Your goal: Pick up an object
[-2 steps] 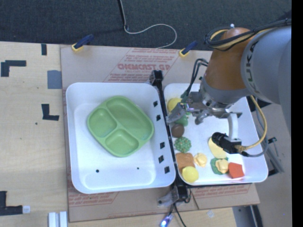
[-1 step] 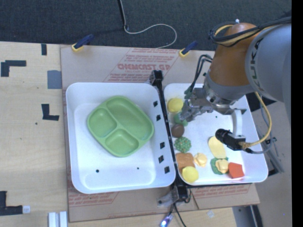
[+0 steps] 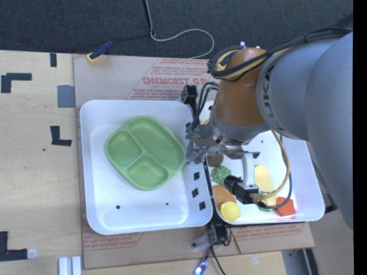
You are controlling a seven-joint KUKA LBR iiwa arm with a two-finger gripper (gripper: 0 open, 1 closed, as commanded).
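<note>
Green plate (image 3: 143, 150), three-sectioned and lying flat in the left bin (image 3: 94, 171), is the nearest candidate. Its near rim comes just beside the hand (image 3: 194, 150), on the side away from the arm. The hand hangs over the divide between the two bins, about level with the plate's middle. Whether it is released or clenched I cannot tell, since the wrist and arm cover it from above, and nothing can be seen held in it.

The plate is turned at a slant in its bin, with one rounded corner pointing toward the hand. It looks hardly longer one way than the other, so I judge that the rim, not the body, is what a grasp must find.

On the hand's other side, in the right bin (image 3: 312, 211), lie smaller things:
- a green and white piece (image 3: 220, 173), close under the wrist
- an orange-brown piece (image 3: 222, 194)
- a yellow ball (image 3: 230, 211) beyond it
- a pale yellow piece (image 3: 264, 177)
- an orange block (image 3: 286, 207), farthest off

These look easier to pinch than a flat plate, though partly hidden beneath the arm.
</note>
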